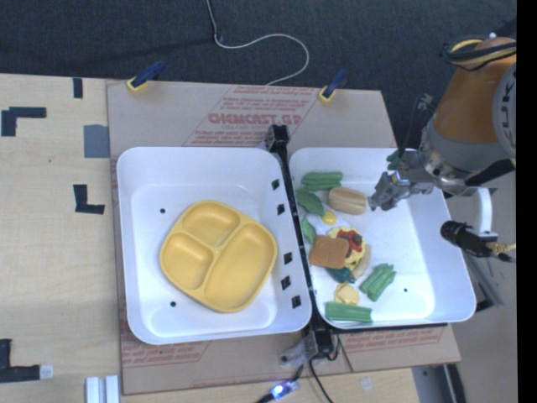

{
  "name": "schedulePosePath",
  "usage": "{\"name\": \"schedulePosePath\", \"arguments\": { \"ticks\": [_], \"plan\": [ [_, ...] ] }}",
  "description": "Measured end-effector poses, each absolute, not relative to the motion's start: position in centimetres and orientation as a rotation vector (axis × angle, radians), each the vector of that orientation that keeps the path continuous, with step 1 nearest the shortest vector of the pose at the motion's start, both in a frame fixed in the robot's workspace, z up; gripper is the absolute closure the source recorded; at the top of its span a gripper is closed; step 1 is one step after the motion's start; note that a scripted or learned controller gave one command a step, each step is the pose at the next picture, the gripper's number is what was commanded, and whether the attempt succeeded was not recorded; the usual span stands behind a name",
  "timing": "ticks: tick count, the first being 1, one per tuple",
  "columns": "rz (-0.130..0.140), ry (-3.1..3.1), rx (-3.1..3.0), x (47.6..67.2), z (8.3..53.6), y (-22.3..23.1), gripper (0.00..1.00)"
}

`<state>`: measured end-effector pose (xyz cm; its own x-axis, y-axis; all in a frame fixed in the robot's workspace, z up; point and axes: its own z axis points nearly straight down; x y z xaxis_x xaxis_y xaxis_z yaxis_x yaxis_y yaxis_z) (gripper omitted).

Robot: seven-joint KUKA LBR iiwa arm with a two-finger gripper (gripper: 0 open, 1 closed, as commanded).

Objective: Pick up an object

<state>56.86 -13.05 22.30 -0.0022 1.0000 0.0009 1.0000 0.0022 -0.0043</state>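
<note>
Several small toy foods lie in the right bin [419,305], and the nearest to your hand [384,193] is the tan bread roll [346,199], just left of it in the far part of the bin. It looks light, smooth and rounded, probably hard plastic, so it may squirt out of a pinch; close across its short middle. Whether the hand is spread or pressed together, you cannot tell. The yellow divided plate [220,254] sits alone in the left bin [138,225].

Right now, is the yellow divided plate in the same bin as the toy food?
No, the yellow plate lies in the left bin, while the toy food sits in the right bin.
</note>
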Motion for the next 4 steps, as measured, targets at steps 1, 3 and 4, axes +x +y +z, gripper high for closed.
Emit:
{"name": "schedulePosePath", "arguments": {
  "ticks": [1,3,4],
  "plan": [
    [0.002,-2.224,-2.213,53.7,22.9,-7.9,1.0],
    [0.003,-2.221,-2.217,49.0,23.3,-3.2,1.0],
    [0.005,-2.22,-2.218,48.7,22.9,-3.3,1.0]
  ]
}}
